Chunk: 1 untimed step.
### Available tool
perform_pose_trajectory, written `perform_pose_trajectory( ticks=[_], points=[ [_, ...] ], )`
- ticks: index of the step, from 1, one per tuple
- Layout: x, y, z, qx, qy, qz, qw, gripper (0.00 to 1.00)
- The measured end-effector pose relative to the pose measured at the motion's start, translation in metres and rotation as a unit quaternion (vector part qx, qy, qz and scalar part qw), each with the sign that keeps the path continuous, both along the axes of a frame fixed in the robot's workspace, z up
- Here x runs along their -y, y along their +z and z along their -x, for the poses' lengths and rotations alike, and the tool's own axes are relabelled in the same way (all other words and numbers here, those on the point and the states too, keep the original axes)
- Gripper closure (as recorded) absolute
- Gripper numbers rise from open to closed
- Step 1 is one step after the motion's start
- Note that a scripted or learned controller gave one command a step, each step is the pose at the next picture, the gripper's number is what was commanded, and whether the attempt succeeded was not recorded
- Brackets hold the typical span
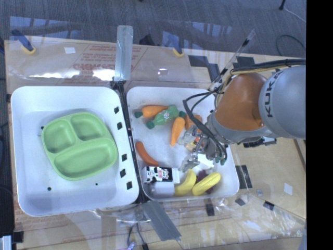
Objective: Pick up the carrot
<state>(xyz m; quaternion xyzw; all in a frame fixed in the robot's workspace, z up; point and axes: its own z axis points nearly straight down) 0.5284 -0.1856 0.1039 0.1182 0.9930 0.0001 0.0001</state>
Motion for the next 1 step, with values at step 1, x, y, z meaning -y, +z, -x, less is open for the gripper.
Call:
perform_pose_trajectory(
  ticks=[1],
  points=[
    [-0.0317,-0.0117,-0.0458,0.000,-0.040,-0.0005,0.9992,0.00]
  ],
)
